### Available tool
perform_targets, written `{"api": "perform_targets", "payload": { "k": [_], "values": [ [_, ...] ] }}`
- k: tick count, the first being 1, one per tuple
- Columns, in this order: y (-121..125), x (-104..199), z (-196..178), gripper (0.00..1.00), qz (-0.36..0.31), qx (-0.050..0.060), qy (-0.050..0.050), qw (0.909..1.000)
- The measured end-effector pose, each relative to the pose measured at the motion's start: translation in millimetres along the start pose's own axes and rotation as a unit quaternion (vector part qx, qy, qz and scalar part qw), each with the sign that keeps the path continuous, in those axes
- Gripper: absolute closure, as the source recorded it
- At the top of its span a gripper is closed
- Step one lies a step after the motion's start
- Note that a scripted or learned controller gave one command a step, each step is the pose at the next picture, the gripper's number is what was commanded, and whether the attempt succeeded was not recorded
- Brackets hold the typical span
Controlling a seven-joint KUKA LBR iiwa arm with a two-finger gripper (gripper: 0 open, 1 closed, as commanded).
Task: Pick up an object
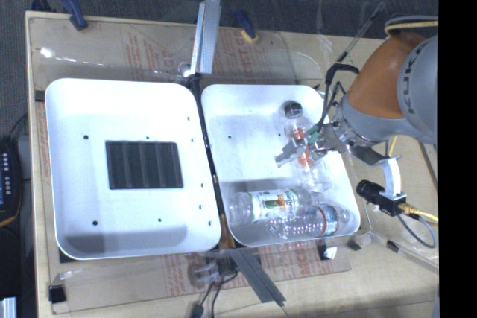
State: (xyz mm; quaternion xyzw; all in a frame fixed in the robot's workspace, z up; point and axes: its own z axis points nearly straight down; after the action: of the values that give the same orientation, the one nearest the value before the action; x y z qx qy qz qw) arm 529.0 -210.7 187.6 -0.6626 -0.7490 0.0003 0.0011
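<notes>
My gripper (300, 147) hangs over the right bin (223, 108), near its right wall, reaching in from the right. Just under and beside it lies a small clear bottle (294, 114) with a grey cap and orange marks, its body partly hidden by the gripper. I cannot tell whether the gripper touches it. Along the bin's front lie two more clear plastic bottles: one with a green and white label (265, 203), and one with a ribbed body (317, 220) to its right. A dark ribbed rectangular block (144, 164) lies flat in the middle of the left bin (67, 108).
A metal post (205, 33) stands behind the seam between the bins. Blue clamps (74, 11) sit on the bench's back edge. Cables and a yellow lead (417, 216) run along the bench right of the right bin.
</notes>
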Motion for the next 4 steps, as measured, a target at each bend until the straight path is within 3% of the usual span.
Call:
{"api": "perform_targets", "payload": {
  "k": [1, 2, 3, 4],
  "values": [
    [32, -3, 40, 0.0, -0.03, 0.0, 0.0, 0.9996],
    [16, 0, 28, 0.0, -0.043, 0.001, 0.001, 0.9991],
    [45, -5, 51, 0.0, -0.04, 0.0, 0.0, 0.9992],
    [45, -5, 51, 0.0, -0.04, 0.0, 0.0, 0.9992]
  ]
}}
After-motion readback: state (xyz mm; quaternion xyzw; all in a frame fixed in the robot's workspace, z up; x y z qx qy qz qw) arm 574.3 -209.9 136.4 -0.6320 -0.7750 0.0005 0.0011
